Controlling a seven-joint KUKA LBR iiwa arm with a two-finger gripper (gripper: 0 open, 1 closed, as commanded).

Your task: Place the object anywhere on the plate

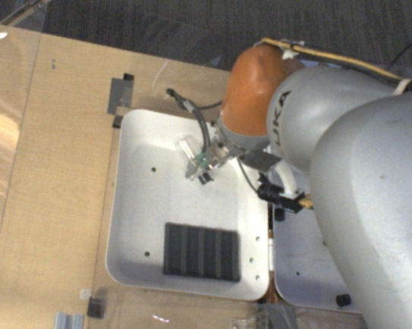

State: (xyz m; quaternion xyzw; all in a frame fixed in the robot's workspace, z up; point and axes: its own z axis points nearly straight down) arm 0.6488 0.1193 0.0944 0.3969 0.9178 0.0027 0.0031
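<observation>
There are two white bins side by side on a wooden bench [51,175]. The left bin [122,186] is easy to see. The right bin [303,282] is mostly hidden under the big grey arm [362,145], which comes in from the right and covers that side.

The arm has an orange band [251,90] above the wrist. Below the band, the gripper [200,163] hangs over the far part of the left bin, a little right of the bin's middle. It is small and partly see-through, and it looks blurry against the white floor. I cannot tell if it is open or closed, and I cannot tell if it holds anything. A black cable [192,106] loops from the wrist out to the left, over the far edge of the left bin.

A dark plate [201,252] lies flat in the near part of the left bin. It is a rectangle with ridges running from far to near. Nothing sits on top of it. The gripper is well apart from it, on the far side.

In the near part of the right bin, close to the edge of the arm, there is a small black thing [342,300]. It is too small to tell what it is. It is well apart from the plate, in the other bin.

A small black clip [123,94] sits on the bench by the far left corner of the left bin.
</observation>
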